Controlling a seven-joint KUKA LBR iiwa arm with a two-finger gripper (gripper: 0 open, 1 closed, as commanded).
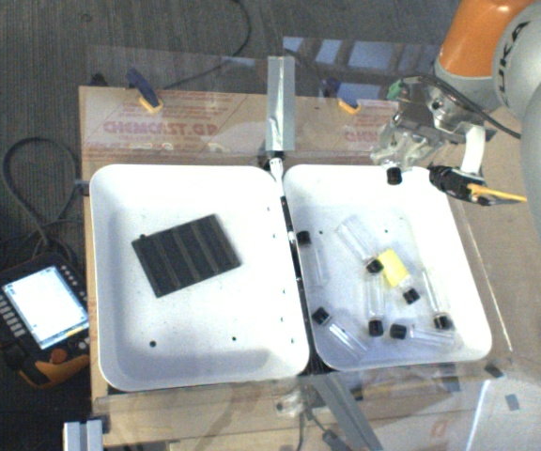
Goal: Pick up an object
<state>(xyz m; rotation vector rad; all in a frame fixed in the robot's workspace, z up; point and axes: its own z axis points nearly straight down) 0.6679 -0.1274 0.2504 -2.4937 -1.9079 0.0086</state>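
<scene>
You had one fixed camera mounted above the bench (pixel 195 120), and it looked down at a slant and took in both white bins: the left bin (pixel 111 252) and the right bin (pixel 468 280). It sat far enough back to catch the floor beyond the bench and the pendant screen (pixel 40 310) at left. The arm (pixel 496 36) came in from upper right.

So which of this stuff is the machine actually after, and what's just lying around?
For the job:
- claw, over the right bin's far edge
- clear tubes with black caps in the right bin
- yellow piece among them
- black ribbed slab in the left bin

Just lying about:
- handheld screen
- blue clamps
</scene>
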